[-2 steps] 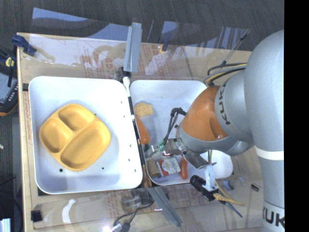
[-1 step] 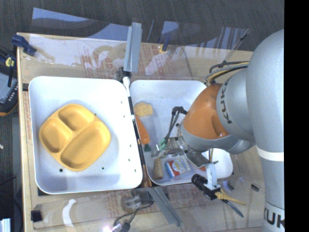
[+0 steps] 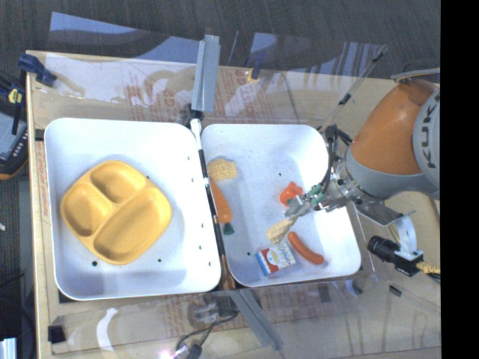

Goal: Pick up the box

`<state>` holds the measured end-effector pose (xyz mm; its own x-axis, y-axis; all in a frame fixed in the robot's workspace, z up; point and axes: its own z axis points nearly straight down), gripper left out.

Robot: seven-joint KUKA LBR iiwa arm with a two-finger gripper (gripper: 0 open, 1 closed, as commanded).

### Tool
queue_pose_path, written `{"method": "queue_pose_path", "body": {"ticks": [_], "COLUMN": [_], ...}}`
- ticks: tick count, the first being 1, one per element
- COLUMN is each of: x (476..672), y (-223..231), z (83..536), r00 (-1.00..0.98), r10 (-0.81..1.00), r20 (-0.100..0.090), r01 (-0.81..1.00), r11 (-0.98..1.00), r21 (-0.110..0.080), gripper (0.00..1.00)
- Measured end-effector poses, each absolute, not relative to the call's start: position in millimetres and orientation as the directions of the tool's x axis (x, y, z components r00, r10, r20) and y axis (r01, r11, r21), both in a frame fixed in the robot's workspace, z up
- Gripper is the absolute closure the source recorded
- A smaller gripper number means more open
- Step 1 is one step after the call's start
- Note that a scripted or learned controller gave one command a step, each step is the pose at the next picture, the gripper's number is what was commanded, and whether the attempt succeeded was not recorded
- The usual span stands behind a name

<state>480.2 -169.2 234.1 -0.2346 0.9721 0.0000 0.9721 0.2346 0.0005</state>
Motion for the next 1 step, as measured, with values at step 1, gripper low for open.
{"method": "queue_pose_path", "body": {"ticks": [1], "x": [503.3], "y": [-112.0], "z": [296.5], "r00": [-0.472], "r10": [0.882], "r20": [-0.001], "r01": [0.882], "r11": [0.472], "r21": [0.002], "gripper": [1.0]}}
